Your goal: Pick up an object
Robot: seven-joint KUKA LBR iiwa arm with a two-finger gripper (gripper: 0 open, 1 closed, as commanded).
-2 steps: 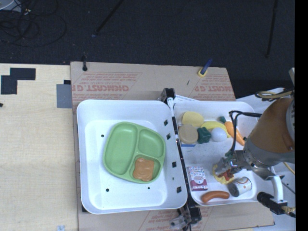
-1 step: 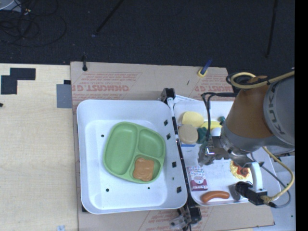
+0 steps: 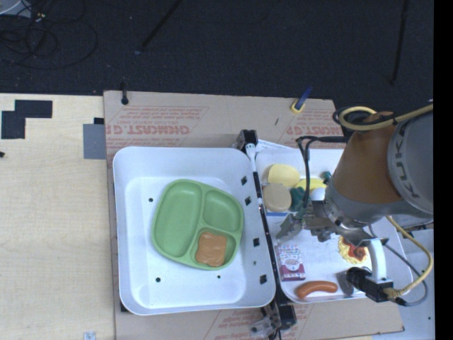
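White plastic bins sit side by side on a cardboard sheet point(image 3: 212, 122) covering the tabletop. The left bin point(image 3: 134, 275) holds a green divided plate point(image 3: 185, 214) with a brown food piece point(image 3: 211, 248) in its lower-right compartment. The right bin point(image 3: 322, 304) is crowded: a yellow round item point(image 3: 284, 173) and a tan round one point(image 3: 277, 198) near its upper left, a small pink-and-white packet point(image 3: 290, 261) below them, a sausage point(image 3: 316, 287) near the lower edge, and a red-and-yellow item point(image 3: 352, 249) partly hidden by the arm. The gripper point(image 3: 301, 223) hangs above the right bin's left half, between the tan item and the packet; whether its fingers are released or clenched cannot be told.
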